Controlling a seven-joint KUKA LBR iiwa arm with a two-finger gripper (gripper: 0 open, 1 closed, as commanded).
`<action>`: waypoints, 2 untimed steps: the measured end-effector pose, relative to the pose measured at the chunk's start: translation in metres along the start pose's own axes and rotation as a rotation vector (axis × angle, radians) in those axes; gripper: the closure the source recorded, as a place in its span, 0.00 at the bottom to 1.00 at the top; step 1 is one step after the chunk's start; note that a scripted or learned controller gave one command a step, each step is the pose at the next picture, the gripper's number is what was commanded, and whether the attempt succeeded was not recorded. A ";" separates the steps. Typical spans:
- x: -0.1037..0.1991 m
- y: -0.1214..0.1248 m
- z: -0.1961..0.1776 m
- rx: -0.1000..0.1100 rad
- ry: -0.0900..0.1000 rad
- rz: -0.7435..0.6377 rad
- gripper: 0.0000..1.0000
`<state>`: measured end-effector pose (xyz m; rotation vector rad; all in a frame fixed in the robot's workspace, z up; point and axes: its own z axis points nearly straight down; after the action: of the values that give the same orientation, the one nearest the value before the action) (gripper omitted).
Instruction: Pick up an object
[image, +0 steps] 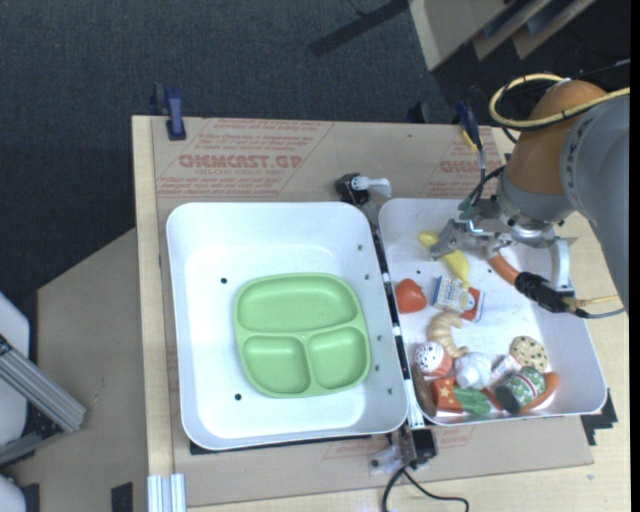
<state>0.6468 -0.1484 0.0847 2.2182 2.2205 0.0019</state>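
My gripper is low over the far part of the right bin, under the orange-banded wrist. A yellow banana-like piece lies just below it and reaches up under it. I cannot make out whether the two touch. A red tomato-like piece and a small printed carton lie a little nearer in the same bin.
The right bin's near end is crowded with a tan pastry, a spotted white ball, a cookie, a dark can and an orange stick. In the left bin sits a green divided plate.
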 end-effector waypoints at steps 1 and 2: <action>0.038 -0.007 0.000 0.006 0.003 -0.001 0.00; 0.035 0.009 -0.001 0.000 0.000 -0.001 0.00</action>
<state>0.6560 -0.1138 0.0857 2.2174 2.2215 0.0023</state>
